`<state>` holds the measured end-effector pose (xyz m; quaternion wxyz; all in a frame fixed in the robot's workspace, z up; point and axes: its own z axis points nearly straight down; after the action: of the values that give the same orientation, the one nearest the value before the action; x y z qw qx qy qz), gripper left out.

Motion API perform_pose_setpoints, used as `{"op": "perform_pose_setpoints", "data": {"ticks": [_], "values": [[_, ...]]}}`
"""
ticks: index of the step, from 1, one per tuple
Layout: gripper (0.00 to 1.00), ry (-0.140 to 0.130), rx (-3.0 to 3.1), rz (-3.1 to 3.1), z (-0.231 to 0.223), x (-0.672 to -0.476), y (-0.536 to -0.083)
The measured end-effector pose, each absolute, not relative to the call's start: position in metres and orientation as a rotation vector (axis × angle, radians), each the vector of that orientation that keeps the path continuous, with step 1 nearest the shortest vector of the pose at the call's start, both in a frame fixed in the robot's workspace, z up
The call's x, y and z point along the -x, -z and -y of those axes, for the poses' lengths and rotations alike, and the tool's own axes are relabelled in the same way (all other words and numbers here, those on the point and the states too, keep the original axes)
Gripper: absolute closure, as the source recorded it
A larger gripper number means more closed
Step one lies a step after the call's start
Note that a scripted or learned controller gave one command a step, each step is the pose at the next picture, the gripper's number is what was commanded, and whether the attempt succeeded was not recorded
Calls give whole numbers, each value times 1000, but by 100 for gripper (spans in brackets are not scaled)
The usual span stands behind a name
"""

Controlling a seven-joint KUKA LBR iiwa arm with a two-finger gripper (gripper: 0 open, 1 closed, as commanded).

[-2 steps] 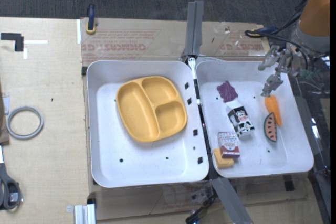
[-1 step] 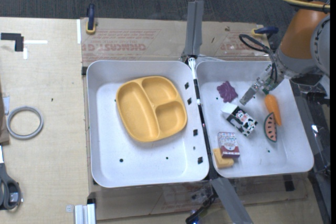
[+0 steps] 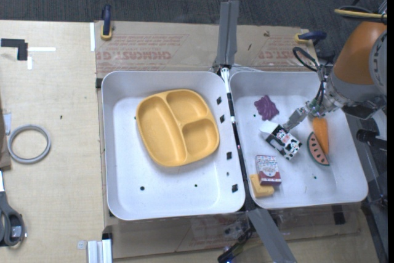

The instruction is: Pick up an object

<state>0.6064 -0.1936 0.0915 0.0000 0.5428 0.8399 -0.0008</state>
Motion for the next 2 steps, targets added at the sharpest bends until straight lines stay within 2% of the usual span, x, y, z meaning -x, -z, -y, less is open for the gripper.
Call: {"op": "perform_pose_setpoints", "data": {"ticks": [1,2], "values": [[0,3,-1922,-2485,163,-551,-91],[0,3,-2114,-2323,103,-634,-92]]}}
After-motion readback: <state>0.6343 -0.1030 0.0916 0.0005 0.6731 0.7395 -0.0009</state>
